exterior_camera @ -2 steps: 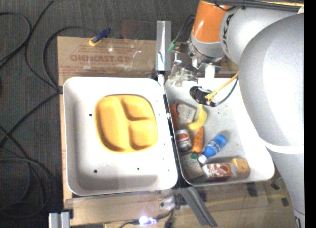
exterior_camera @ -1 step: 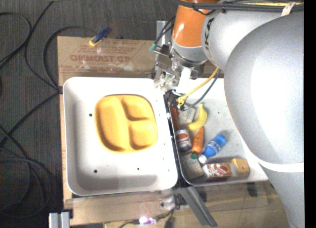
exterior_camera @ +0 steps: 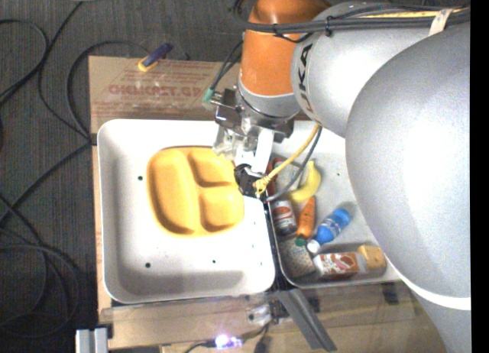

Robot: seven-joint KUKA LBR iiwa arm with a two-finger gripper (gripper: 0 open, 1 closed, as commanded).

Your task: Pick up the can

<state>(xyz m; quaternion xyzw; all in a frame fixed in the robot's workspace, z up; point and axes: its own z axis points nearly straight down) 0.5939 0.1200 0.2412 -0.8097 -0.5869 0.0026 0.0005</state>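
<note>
Cardboard sheet [exterior_camera: 145, 92]: behind the yellow tray [exterior_camera: 195, 189], lying under the bins, printed in red.
Blue and yellow item [exterior_camera: 155, 56]: on the cardboard sheet, up and left of the yellow tray.
Left bin [exterior_camera: 111, 199]: white, holding the yellow tray toward its right wall.
Yellow tray: flat, divided into compartments.
Gripper [exterior_camera: 246, 151]: over the yellow tray's upper right corner, below the orange band; impossible to tell whether released or clenched.
Can [exterior_camera: 284, 216]: just right of the yellow tray, across the bin walls, at the left side of the right bin [exterior_camera: 328, 283]; dark with a red label, apart from the gripper.
Orange item [exterior_camera: 306, 218]: touching the can's right side.
Banana [exterior_camera: 309, 183]: right of the yellow tray, above the can.
Blue bottle [exterior_camera: 334, 225]: further right, beside the orange item.
Red-labelled bottle [exterior_camera: 340, 263]: lying below the blue bottle.
</note>
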